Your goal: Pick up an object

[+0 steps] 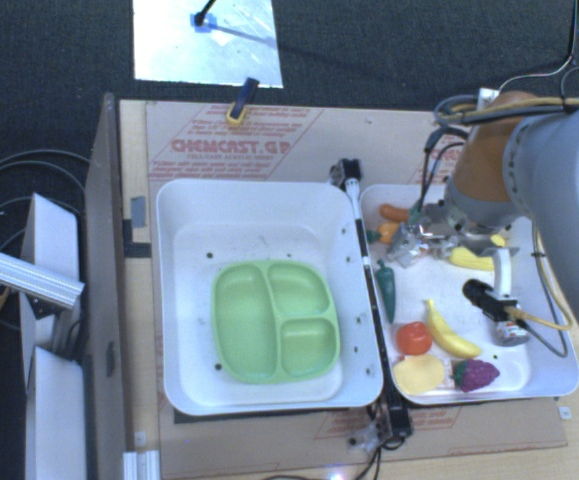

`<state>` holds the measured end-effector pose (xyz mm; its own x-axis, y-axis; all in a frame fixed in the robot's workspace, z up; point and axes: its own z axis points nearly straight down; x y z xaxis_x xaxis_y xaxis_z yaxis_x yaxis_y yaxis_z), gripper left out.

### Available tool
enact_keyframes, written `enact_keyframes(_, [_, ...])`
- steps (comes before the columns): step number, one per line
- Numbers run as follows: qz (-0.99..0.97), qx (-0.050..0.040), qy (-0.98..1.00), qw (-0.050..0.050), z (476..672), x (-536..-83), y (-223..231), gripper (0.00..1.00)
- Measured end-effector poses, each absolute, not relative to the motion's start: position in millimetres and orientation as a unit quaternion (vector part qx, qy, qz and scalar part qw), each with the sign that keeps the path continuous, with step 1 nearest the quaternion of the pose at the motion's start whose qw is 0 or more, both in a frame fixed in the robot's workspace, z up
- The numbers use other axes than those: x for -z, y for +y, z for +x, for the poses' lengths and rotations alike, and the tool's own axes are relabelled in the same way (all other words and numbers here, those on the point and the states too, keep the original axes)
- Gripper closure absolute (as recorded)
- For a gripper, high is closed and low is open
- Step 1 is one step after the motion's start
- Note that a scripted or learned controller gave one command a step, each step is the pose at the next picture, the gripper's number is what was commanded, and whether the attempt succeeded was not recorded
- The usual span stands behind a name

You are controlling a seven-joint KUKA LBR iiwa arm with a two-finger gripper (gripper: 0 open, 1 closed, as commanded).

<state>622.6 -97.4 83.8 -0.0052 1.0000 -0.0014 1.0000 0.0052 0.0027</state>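
My gripper (pixel 412 245) hangs low in the right bin (pixel 547 368), near its upper left part. Just to its left lie an orange carrot (pixel 394 211) and a small orange piece (pixel 386 232). Right of the gripper, a yellow fruit (pixel 469 259) lies partly under the arm. Below it are a dark green pepper (pixel 386 289), a red tomato (pixel 414 338), a banana (pixel 452 334), a pale yellow piece (pixel 419 374) and purple grapes (pixel 477 374). Nothing shows between the gripper and these toys that I can make out.
The left bin (pixel 189 228) holds a green divided plate (pixel 274 320). A black rail (pixel 364 268) runs between the two bins. The grey arm and its cables (pixel 529 313) cover the right bin's upper right side. Cardboard (pixel 269 138) lies under both bins.
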Motion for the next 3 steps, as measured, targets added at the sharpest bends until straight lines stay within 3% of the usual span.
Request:
enact_keyframes(1, [0.711,0.0274,0.702,-0.031,653.9,-80.7,-94.4,0.00])
enact_keyframes(2, [0.711,0.0238,0.702,-0.033,654.4,-80.7,-98.2,0.00])
enact_keyframes(3, [0.711,0.0265,0.702,-0.027,654.5,-80.9,-93.4,0.00])
